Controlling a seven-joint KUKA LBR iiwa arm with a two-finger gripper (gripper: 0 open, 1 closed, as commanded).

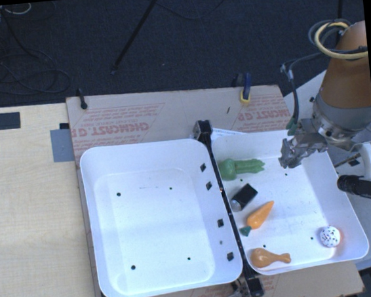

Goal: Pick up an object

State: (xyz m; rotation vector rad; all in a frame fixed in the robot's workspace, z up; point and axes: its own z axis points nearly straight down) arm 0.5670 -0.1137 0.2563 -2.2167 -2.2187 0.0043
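Note:
The right bin [338,224] holds several small objects. A green toy [240,168] lies near its upper left, a small black block [244,196] sits below it, and an orange carrot [260,215] lies lower still. An orange pear-shaped toy [269,257] rests at the bin's front edge, and a white dotted ball [329,235] sits at the front right. My gripper [290,156] hangs over the bin's upper right part, to the right of the green toy and apart from it. Nothing shows between its fingers.
The left bin [96,180] stands beside the right one, with a black divider [220,200] between them. Cardboard [136,120] lies under both bins. The arm's grey body with its orange band [348,61] fills the upper right.

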